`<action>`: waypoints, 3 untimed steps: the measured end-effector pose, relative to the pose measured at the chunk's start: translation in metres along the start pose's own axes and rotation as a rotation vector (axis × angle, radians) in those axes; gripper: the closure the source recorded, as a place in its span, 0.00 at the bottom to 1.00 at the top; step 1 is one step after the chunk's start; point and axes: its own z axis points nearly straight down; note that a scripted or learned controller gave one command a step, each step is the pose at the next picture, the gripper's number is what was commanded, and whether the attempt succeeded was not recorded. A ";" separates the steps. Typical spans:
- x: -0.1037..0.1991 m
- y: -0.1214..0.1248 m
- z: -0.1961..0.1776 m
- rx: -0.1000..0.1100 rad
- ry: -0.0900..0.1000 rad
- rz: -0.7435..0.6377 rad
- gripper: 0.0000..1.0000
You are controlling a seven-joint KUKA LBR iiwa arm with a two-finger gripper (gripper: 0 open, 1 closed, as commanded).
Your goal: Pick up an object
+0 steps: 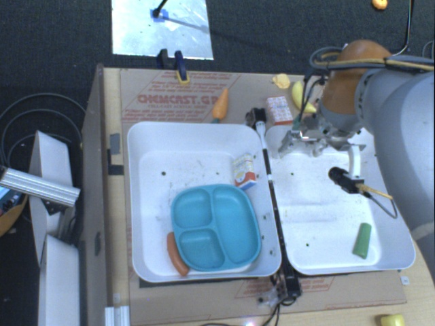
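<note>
Dark carpet surrounds a bench topped with a brown printed board (177, 94), and two shallow white bins sit on it side by side. The left bin (146, 182) holds a blue divided plate (215, 227) in its near half. An orange sausage (177, 253) lies just beside the plate's near-left edge, and a small white carton (244, 170) rests at the plate's far-right corner, close to the wall between the bins. The right bin (326, 263) holds a green block (362, 240) in its near-right corner, well apart from the gripper (307, 141). The block lies with its long axis running near to far, its far end leaning slightly right. The gripper hangs over the far end of the right bin, with nothing seen in its grasp; whether it is open or closed cannot be told. On the board beyond the bins lie a carrot (221, 104) and a small pink box (279, 109).
</note>
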 end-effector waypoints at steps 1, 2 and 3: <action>0.007 -0.002 0.001 0.005 0.001 0.001 0.00; 0.008 -0.004 0.001 0.006 0.000 0.001 0.00; 0.008 -0.005 0.001 0.006 0.000 0.002 0.00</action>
